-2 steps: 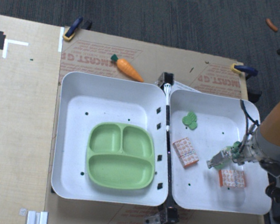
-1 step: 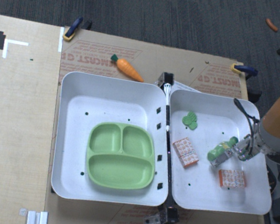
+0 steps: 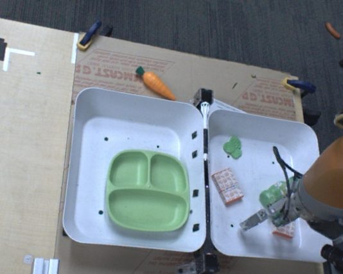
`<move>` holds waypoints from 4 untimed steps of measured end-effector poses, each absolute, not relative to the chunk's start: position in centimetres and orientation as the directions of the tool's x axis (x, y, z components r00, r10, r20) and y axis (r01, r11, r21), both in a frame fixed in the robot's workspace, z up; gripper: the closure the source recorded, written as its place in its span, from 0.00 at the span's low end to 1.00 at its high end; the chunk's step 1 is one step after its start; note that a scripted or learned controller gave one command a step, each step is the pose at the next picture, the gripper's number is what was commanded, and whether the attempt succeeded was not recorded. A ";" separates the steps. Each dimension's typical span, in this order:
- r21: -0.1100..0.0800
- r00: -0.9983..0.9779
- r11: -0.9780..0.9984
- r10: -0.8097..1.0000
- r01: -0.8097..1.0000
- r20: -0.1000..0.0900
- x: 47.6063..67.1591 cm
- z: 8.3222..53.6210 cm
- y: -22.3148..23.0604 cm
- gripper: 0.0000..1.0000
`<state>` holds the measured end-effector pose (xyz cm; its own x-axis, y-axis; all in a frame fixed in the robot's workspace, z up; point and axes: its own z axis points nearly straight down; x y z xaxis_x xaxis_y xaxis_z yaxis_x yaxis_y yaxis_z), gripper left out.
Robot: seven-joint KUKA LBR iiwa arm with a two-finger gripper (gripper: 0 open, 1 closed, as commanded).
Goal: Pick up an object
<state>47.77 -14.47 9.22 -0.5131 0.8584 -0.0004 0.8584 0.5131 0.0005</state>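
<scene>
Camera view showed the gripper [image 3: 274, 212] low in the right bin [image 3: 308, 139], its tip among a green toy [image 3: 271, 195] and a small red-and-white piece [image 3: 284, 232]. Whether the fingers were open or closed could not be told. A waffle-like block [image 3: 228, 185] lay just left, apart from the rest, and a green leafy bit [image 3: 233, 147] sat nearer the far wall. The left bin [image 3: 78, 150] held a green tray [image 3: 148, 191]; a carrot [image 3: 156, 83] lay on the bench. The block looked light, stiff and flat-sided, probably easiest taken across its short sides. The green toy seemed small and smooth, likely to slip.
</scene>
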 end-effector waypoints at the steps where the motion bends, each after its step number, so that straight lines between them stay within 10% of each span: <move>1: 0.002 -0.600 0.600 0.800 0.800 -0.002 52.5 9.2 -15.1 0.00; 3: -0.003 -0.236 0.236 0.972 0.972 0.001 65.1 9.2 -14.1 0.00; 4: 0.001 -0.343 0.343 0.939 0.939 -0.002 62.2 18.5 -16.1 0.00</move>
<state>62.21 -16.10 18.51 -0.3426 0.9395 -0.0025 0.9395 0.3426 0.0010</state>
